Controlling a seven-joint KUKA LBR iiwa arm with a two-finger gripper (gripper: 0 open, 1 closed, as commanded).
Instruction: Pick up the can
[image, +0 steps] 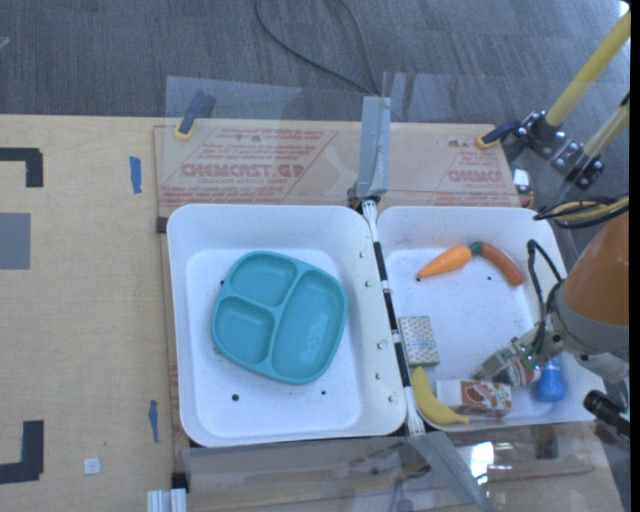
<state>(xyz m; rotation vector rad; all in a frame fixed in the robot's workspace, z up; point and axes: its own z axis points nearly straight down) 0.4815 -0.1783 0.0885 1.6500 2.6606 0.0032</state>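
Arm low over the right white plastic bin (400, 228).
The grey arm's two-finger gripper (517, 364) dips near the front right corner; its opening cannot be told. No can is identifiable.

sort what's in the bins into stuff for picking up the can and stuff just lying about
For the job: gripper; can, probably the greyish thing at the gripper, too blurred to be sure.

Lying about: plate, carrot, banana, small box, red carton, blue thing.
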